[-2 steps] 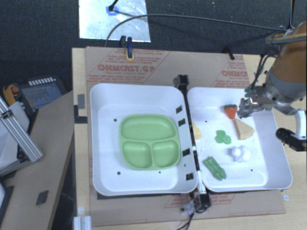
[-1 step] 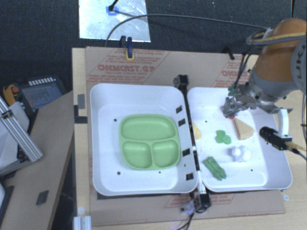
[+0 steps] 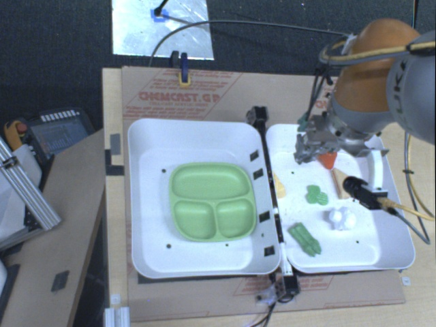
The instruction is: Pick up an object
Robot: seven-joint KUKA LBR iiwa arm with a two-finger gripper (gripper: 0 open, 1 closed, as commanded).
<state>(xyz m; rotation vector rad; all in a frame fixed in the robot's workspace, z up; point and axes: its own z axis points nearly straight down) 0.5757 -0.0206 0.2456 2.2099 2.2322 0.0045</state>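
Green toy pickle [image 3: 304,239] lies well below the gripper [image 3: 310,152], an orange piece [image 3: 328,159] just beside it; jaw state cannot be told.

Two white bins side by side mid-frame. The left bin [image 3: 146,182] has a green divided tray [image 3: 210,201] sitting in it. The right bin [image 3: 381,251] holds some small stuff: a green leafy piece [image 3: 316,195], a green long piece [image 3: 304,238] lower down, a white lumpy thing [image 3: 340,218], an orange bit [image 3: 328,159]. The gripper [image 3: 308,150] hangs over the right bin's upper part, right next to the orange bit.
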